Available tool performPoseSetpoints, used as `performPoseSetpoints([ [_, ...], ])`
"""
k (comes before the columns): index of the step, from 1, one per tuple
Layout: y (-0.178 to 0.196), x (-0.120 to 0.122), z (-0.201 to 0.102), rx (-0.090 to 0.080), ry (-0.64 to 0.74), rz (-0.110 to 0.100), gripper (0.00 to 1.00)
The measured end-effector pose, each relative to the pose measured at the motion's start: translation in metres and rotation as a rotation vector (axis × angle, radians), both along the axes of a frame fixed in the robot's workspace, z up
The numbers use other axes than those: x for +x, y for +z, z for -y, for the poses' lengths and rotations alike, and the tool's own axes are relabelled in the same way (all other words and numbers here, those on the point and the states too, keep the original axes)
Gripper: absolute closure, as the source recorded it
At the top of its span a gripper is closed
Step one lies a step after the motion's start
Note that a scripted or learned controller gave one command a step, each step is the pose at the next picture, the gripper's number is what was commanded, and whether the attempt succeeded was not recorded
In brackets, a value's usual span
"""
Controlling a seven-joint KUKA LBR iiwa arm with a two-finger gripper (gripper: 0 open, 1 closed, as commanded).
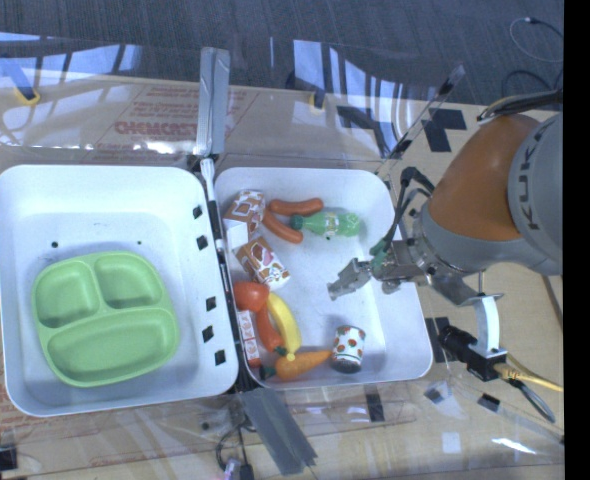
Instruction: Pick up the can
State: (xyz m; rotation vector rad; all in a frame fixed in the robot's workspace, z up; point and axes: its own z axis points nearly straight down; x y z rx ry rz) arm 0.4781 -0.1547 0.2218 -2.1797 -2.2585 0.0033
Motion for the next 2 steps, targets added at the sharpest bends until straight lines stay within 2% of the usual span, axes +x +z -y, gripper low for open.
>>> performPoseSetpoints([
  [1,0.073,-0.001,0.057,0.0,0.081,0.0,0.0],
  [2,-0.066,-0.002,0.023,0.001,0.062,-0.002,0.0],
])
